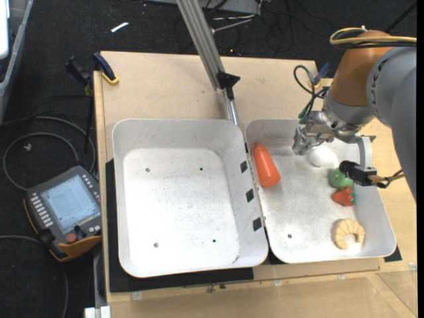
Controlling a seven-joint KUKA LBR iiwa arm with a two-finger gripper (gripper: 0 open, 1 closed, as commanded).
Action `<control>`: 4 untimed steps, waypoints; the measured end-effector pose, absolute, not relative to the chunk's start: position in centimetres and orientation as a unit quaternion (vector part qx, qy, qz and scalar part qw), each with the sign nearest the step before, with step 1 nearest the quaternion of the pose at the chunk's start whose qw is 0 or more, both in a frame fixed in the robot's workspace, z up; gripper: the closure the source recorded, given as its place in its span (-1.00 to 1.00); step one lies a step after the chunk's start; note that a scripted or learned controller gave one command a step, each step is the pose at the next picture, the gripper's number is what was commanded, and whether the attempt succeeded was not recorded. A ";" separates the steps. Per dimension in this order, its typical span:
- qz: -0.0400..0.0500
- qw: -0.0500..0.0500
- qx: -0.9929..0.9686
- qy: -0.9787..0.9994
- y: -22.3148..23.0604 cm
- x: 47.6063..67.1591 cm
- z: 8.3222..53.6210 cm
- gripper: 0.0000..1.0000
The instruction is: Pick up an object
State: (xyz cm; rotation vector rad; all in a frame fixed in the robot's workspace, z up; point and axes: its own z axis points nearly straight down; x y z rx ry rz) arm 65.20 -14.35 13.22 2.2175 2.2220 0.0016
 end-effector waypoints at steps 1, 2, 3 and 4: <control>0.002 0.003 0.706 0.708 -13.8 65.0 19.4 1.00; 0.002 0.004 0.706 0.708 -13.9 65.3 25.8 1.00; 0.002 0.003 0.706 0.708 -13.9 65.5 30.3 1.00; 0.000 -0.001 0.705 0.710 -9.6 64.0 29.7 1.00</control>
